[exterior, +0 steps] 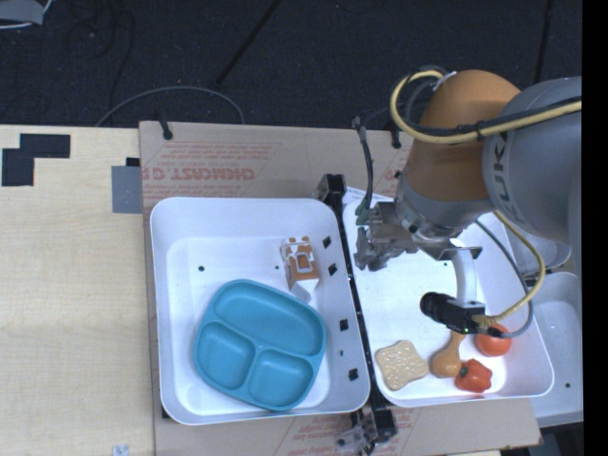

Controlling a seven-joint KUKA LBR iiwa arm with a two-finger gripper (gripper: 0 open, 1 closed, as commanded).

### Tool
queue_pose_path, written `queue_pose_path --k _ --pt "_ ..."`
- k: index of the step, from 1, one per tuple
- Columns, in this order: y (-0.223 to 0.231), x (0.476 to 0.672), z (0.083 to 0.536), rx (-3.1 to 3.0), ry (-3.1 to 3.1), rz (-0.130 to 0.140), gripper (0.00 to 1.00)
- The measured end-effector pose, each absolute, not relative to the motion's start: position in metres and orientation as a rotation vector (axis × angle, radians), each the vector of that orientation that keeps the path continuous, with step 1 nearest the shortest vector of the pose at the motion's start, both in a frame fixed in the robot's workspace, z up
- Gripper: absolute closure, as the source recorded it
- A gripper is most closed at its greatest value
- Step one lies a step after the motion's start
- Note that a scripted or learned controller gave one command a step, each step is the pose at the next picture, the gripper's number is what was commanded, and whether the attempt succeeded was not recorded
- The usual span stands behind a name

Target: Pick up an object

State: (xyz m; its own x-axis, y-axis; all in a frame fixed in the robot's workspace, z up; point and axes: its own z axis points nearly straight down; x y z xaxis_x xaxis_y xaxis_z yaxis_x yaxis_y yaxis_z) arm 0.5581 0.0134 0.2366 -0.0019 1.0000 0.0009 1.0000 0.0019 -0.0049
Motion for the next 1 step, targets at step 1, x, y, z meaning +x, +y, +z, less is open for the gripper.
queue_pose_path --k 1 --pt "0.0627 0.5452 0.2235 -2.216 -2.221 0.006 1.00"
